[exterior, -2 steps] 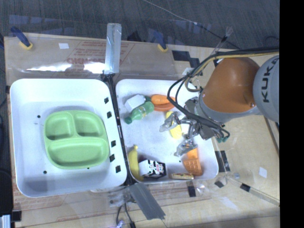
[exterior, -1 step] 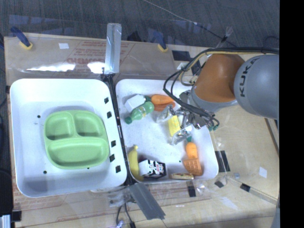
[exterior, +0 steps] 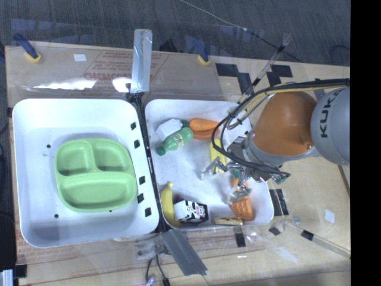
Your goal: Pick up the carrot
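The carrot (exterior: 203, 124) is orange and lies flat near the back wall of the right bin (exterior: 178, 177), pointing left toward a green bottle (exterior: 175, 140). My gripper (exterior: 230, 174) hangs over the right half of that bin, below the orange band of the arm (exterior: 284, 127). It is well in front of the carrot and apart from it, just above an orange wedge-shaped toy (exterior: 242, 207). Cables from the arm cross over the carrot's right end.
The right bin also holds a white item (exterior: 169, 126), a yellow piece (exterior: 214, 154), a banana (exterior: 167, 204), a black-and-white carton (exterior: 191, 211) and a tan stick (exterior: 228, 221). A green divided plate (exterior: 94, 174) sits in the left bin (exterior: 36, 219).
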Robot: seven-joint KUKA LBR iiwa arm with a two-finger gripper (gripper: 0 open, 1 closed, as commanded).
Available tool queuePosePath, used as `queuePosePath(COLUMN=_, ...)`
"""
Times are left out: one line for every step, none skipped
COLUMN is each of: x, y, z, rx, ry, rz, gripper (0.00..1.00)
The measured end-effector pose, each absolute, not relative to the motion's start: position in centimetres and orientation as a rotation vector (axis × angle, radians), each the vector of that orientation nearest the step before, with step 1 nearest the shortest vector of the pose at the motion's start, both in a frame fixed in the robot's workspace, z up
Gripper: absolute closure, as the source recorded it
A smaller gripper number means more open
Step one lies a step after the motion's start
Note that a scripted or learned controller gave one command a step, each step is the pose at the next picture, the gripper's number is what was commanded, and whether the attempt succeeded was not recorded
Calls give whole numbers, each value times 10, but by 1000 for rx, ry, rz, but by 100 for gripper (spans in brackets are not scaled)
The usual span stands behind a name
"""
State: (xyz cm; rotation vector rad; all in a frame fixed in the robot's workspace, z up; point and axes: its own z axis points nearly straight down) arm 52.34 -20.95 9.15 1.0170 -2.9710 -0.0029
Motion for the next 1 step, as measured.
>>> queuePosePath(x=526, y=-207, z=102, rx=1027, ry=-2971, rz=-2, gripper=100)
